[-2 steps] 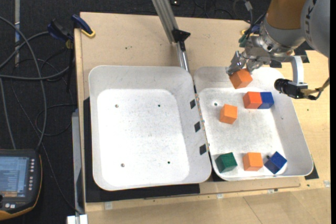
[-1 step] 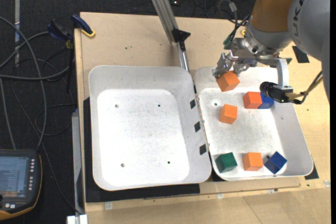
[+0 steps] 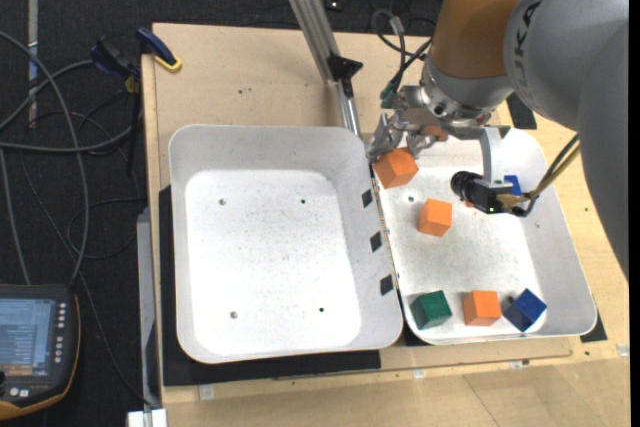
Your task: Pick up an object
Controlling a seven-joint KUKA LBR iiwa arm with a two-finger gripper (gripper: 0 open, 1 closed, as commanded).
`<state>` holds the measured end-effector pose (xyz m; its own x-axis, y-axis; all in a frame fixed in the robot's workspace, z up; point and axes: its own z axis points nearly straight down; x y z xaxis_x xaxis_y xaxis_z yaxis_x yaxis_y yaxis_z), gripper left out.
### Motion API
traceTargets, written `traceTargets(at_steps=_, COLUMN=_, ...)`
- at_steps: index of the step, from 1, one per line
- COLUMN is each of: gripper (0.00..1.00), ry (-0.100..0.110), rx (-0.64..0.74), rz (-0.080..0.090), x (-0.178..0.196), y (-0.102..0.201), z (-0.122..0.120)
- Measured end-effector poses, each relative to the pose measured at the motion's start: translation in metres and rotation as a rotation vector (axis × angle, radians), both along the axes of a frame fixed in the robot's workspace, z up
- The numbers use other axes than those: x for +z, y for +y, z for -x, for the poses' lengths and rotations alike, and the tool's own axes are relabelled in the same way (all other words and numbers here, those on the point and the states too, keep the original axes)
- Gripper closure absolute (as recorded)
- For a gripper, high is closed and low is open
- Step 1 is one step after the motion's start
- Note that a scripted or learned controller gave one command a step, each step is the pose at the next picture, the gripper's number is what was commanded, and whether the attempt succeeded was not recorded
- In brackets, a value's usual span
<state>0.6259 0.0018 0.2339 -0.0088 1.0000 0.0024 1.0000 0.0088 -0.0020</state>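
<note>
Several small blocks lie in the right bin (image 3: pixel 560 255): an orange block (image 3: pixel 434 216) near its middle, and a green block (image 3: pixel 432 308), a second orange block (image 3: pixel 481 306) and a blue block (image 3: pixel 524 309) along the front edge. My gripper (image 3: pixel 398 147) hangs over that bin's back left corner, below the orange wrist band. Another orange block (image 3: pixel 396 168) sits tilted between its fingertips, raised above the bin floor and close to the rim shared with the left bin.
The left bin (image 3: pixel 200 165) lies beside the right one. A slanted metal pole (image 3: pixel 310 15) stands behind the bins. Cables and a clamp (image 3: pixel 150 50) lie at the bench's back left. A handheld controller (image 3: pixel 35 345) rests at the lower left.
</note>
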Motion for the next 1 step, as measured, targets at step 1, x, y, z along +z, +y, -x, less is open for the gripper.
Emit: traceTargets(at_steps=1, gripper=1.0, ry=0.002, rx=-0.002, rz=0.001, x=-0.0077, y=0.0452, z=0.013)
